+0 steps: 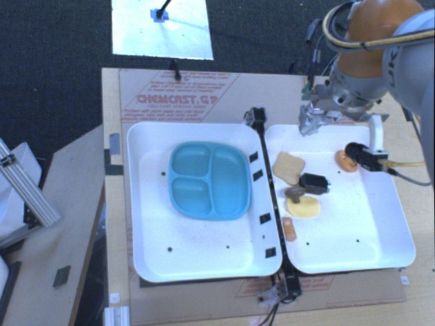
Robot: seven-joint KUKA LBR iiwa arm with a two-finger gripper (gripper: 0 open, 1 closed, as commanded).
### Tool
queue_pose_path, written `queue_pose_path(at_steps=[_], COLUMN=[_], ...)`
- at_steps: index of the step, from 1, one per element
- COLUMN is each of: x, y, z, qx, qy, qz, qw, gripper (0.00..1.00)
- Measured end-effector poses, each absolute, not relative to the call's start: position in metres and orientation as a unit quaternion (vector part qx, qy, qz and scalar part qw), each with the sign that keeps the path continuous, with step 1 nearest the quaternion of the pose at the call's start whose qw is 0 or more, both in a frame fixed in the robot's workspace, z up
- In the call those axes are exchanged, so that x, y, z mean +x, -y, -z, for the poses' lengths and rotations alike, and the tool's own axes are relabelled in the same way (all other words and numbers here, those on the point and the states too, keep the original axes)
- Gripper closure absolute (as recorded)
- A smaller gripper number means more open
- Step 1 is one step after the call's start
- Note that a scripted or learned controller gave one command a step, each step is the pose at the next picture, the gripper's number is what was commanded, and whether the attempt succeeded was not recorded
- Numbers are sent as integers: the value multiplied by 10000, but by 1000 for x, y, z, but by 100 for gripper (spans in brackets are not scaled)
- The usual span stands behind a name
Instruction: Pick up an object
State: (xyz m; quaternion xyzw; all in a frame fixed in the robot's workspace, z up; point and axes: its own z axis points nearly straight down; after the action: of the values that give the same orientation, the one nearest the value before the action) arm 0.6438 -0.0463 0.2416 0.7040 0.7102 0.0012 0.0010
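My gripper [310, 122] hangs over the far left corner of the right bin [380, 243], above its rim, with nothing visible between its fingers. Below it in that bin lie a tan toast slice [289, 167], a black block [313, 182], a small brown piece [295, 194] and a yellow disc [304, 208]. An orange piece [345, 161] lies at the bin's far right, partly behind a black attachment on the arm. A small orange carrot-like piece [290, 230] lies near the divider.
The left bin [153, 250] holds a blue sectioned plate [209, 180]. A black divider strip [266, 182] runs between the bins. A white sheet [161, 19] lies beyond the bench. An aluminium rail [27, 189] stands at the left.
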Motion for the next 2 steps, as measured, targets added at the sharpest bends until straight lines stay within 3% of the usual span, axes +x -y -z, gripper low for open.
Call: queue_pose_path(at_steps=[2], x=[657], y=[-53], z=[-223], qx=[7040], qy=[-7102], qz=[-9], qw=[3], gripper=[100])
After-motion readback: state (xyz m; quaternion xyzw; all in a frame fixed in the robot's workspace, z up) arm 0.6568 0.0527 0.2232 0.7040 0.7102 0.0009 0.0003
